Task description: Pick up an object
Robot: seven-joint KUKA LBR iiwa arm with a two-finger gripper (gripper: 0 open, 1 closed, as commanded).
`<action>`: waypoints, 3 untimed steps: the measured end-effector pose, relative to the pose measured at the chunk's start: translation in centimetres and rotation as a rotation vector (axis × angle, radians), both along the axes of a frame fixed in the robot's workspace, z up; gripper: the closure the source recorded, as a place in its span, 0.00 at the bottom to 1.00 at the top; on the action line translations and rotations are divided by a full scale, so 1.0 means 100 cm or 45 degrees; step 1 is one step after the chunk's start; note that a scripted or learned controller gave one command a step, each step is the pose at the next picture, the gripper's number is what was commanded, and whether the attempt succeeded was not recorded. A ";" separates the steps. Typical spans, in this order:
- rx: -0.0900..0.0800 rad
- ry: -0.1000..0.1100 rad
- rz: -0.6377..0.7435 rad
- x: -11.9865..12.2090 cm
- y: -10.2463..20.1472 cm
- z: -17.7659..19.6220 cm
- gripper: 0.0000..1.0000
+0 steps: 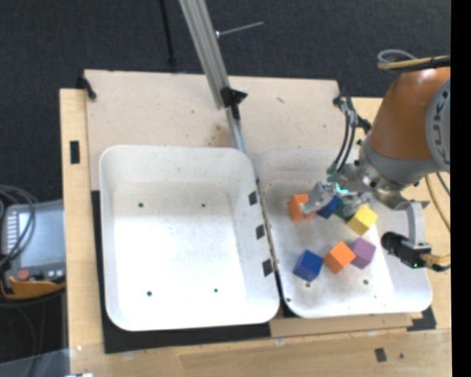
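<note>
- Two shallow white bins side by side on the surface (180,108): left bin (125,171) holding no blocks, right bin (412,293) holding every block, presumably so that picks come from one bin with the other kept as a drop place.
- Grey arm (408,124) with orange band reaching in from the right, wrist lowered over the upper middle of the right bin.
- Gripper (327,199) down among a tight cluster of blocks; whether the jaws are spread, pressed together or pinching something: cannot tell, hidden by the wrist and by glare.
- Orange block (298,207) just left of the gripper, a blue block (328,207) right at its tip, a green block (352,208) barely showing beside that, a yellow block (363,219) just to the right, tilted on a corner.
- Likely target: the blue block at the tip or the orange one beside it; no telling which, and no block clearly lifted off the bin floor.
- Second group nearer the front of the right bin: larger blue block (308,265), second orange block (340,255), purple block (363,252), the last two touching or nearly so.
- Crowding in the upper cluster: a risk of nudging neighbours aside or of closing on an edge instead of flat faces.
- Slanted metal rail (208,45) crossing the back of the surface, well apart from the blocks.
</note>
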State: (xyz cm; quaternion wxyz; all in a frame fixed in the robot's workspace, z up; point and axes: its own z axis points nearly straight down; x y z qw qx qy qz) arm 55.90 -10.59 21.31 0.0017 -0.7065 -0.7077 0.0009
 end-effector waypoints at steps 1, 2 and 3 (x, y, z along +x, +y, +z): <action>-0.001 -0.006 -0.002 0.001 0.000 0.002 0.00; -0.003 0.000 -0.004 0.000 -0.003 -0.040 0.00; -0.002 0.001 -0.004 -0.004 -0.012 -0.093 0.00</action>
